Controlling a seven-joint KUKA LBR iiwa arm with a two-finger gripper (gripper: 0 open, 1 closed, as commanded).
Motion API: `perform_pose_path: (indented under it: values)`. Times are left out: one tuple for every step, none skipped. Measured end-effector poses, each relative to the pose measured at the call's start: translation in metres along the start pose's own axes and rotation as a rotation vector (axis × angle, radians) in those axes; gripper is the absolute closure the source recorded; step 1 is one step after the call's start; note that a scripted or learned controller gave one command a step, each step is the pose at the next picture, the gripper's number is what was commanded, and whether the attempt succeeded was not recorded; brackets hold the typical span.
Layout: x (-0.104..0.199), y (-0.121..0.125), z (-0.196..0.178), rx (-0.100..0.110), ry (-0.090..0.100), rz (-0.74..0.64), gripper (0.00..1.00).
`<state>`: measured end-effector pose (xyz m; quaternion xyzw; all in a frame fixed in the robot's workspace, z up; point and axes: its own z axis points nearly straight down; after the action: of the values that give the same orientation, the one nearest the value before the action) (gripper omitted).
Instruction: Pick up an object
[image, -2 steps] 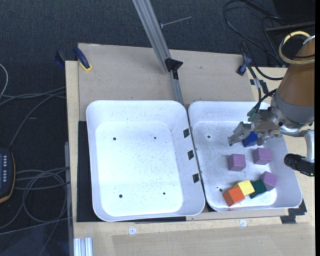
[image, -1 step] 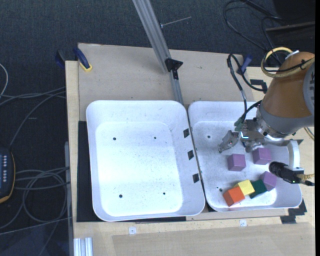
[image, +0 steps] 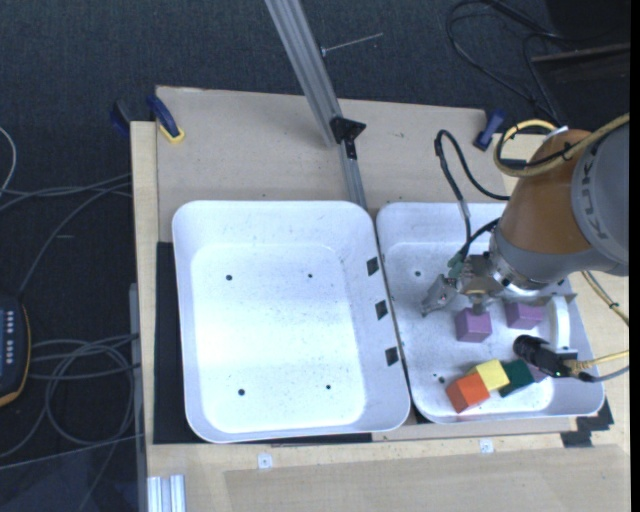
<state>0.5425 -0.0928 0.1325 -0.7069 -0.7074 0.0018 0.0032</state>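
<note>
Nearest my camera, along the lower edge of the right bin (image: 580, 400), I see a row of small blocks touching one another: an orange block (image: 463, 392), a yellow block (image: 491, 377) and a green block (image: 518, 373). Just above them lie two purple blocks, one (image: 473, 324) under the wrist and another (image: 524, 313) to its right, partly covered by the arm. From my seat the arm (image: 565, 205) comes in from the right, its orange band bulging over the right bin's upper half and the grey wrist bent down toward the bin floor. The pincer (image: 447, 292) points left and downward, its thin metal fingers (image: 434, 299) spread a little apart over bare white floor, just left of the nearer purple block and not touching it; I see nothing between them. A black cable loops from the wrist up over the worktop (image: 260, 130). The left bin (image: 185, 300) sits beside the right one, their rims meeting at the middle. A grey pole (image: 315, 80) slants across the top of the worktop, and blue clamps (image: 165, 118) grip its far corners.
</note>
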Motion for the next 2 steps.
perform_pose_path:
  values:
    - [0.0, 0.002, -0.014, -0.008, 0.0, 0.0, 1.0]
    - [0.009, -0.001, -0.073, -0.014, -0.002, -0.001, 1.0]
